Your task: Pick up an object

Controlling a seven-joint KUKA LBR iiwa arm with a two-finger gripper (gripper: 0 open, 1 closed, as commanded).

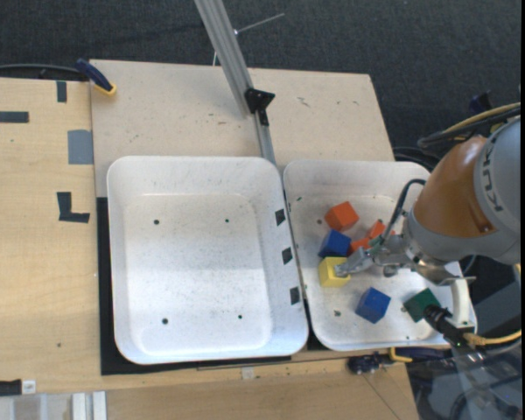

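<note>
Several small blocks lie in the right bin [332, 182]. An orange cube [341, 214] sits at the back, with a blue cube [336, 243] just in front of it and a yellow cube [332, 272] in front of that. A second blue cube [373, 304] and a dark green block [421, 304] lie near the front wall. A small orange-red piece [373, 232] is partly hidden by the wrist. My gripper [352, 265] reaches in low from the right, its tip at the yellow cube's right side, below the first blue cube.
The left bin [192, 169] stands beside the right one, sharing a raised middle rim. A slanted metal rail [232, 55] crosses the bench behind the bins. The arm's orange band [451, 199] hangs over the right bin's right side.
</note>
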